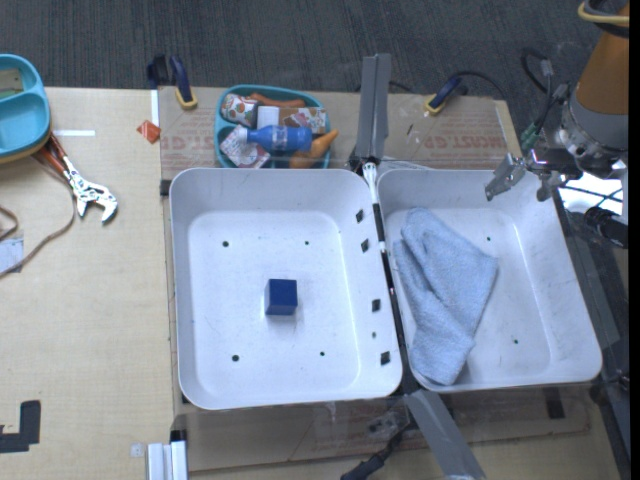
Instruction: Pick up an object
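Observation:
A small dark blue cube point(282, 296) sits alone near the middle of the left bin point(200, 268). A crumpled light blue cloth point(445, 288) lies in the left half of the right bin point(545, 298), running from its far side to its near rim. My gripper point(522, 180) hangs over the far right corner of the right bin, well off from the cloth and high above the floor of the bin. Its two fingers stand apart, open, with nothing between them.
Behind the left bin stands a teal bowl point(272, 128) with several small items. A wrench point(85, 193) and a teal tray point(20, 108) lie on the bench at the left. A grey post point(375, 98) rises between the bins at the back.

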Motion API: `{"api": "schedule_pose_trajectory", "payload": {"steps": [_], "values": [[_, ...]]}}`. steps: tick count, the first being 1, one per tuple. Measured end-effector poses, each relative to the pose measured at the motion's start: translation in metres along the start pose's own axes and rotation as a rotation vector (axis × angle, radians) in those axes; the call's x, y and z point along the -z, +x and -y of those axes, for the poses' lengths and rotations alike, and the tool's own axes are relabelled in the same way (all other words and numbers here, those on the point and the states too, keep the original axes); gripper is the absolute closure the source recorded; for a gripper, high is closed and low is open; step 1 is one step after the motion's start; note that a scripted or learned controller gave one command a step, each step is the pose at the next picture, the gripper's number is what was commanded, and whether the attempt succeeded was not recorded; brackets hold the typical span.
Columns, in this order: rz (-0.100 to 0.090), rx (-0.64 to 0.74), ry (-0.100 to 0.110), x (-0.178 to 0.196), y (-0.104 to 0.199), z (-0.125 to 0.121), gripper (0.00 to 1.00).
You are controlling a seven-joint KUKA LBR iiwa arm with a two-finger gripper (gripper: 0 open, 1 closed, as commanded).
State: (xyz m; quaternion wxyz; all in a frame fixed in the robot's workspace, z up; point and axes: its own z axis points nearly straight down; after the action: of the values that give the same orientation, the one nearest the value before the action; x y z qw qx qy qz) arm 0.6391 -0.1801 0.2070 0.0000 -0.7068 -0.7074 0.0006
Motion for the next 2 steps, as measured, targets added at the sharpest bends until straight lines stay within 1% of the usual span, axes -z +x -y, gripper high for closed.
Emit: {"api": "schedule_pose_trajectory", "payload": {"steps": [1, 2], "values": [[0.0, 0.013, 0.001, -0.049, -0.043, 0.065, 0.0], [-0.01, -0.253, 0.001, -0.082, -0.035, 0.093, 0.0]]}}
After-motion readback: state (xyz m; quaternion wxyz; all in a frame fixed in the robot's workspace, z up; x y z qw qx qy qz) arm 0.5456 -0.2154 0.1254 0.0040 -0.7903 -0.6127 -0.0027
